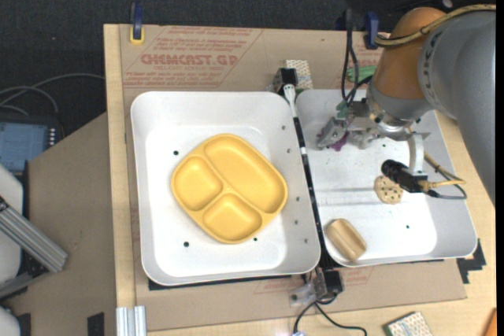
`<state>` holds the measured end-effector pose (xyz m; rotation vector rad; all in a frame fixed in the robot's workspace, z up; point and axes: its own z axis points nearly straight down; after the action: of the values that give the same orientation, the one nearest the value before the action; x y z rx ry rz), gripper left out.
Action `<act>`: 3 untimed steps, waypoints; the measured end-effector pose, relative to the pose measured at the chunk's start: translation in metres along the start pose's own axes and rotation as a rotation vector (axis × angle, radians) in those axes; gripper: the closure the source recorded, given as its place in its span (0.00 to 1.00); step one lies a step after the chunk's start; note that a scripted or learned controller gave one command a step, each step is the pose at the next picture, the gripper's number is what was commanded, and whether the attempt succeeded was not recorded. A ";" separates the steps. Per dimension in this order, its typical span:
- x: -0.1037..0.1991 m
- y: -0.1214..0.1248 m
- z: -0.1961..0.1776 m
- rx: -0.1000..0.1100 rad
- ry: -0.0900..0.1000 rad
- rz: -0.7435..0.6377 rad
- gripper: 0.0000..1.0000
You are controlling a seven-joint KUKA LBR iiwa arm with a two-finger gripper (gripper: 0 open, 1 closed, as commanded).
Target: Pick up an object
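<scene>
One purple piece (337, 140) sits at the pincer (346, 130), cookie (386, 190) and tan block (346, 238) nearby, its grip unreadable.

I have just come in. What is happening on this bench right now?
The arm reaches in from the right. Its gripper is low over the far end of the right bin, beside a small purple thing. Whether it holds that thing cannot be told. A round biscuit and a tan block lie nearer in the same bin. The left bin holds a yellow divided plate.
</scene>
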<state>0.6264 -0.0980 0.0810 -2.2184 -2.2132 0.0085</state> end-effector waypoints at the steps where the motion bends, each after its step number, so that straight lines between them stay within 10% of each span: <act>1: -0.001 0.004 -0.016 -0.014 -0.003 -0.001 1.00; 2: -0.126 0.040 -0.005 -0.014 -0.010 0.006 1.00; 3: -0.042 0.041 -0.005 -0.008 0.003 -0.009 1.00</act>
<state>0.6674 -0.1403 0.0851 -2.2114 -2.2254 -0.0030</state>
